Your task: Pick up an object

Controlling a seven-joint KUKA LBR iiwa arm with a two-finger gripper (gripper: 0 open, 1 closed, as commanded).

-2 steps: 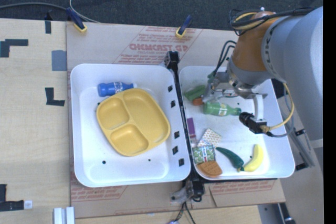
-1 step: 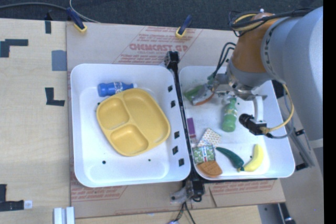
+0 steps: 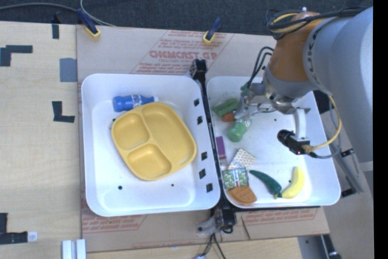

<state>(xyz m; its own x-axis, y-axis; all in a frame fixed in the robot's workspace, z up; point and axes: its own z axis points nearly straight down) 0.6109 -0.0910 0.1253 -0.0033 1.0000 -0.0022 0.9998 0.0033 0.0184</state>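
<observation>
Camera view puts the arm [image 3: 327, 63] in front of you from the right, reaching over the right bin [image 3: 321, 191] with its orange band above the wrist. You will find the pincer [image 3: 247, 113] low over the upper left part of that bin, right by a green object [image 3: 238, 130] and just beside a darker green piece [image 3: 225, 107] and a small orange-red bit [image 3: 228, 118]. You cannot tell from this angle whether it is apart or together, nor whether it touches anything.

Lower in the same bin you have a purple stick [image 3: 220, 146] along the left wall, a patterned packet [image 3: 243, 158], a green packet [image 3: 234, 178], an orange-brown piece [image 3: 243, 194], a dark green pepper [image 3: 265, 182] and a banana [image 3: 293, 184] near the front right.

In the left bin [image 3: 103, 191] a yellow divided tray [image 3: 153, 140] lies tilted, with a blue bottle [image 3: 132, 102] on its side just behind it. Both bins rest on the table [image 3: 36, 148].
</observation>
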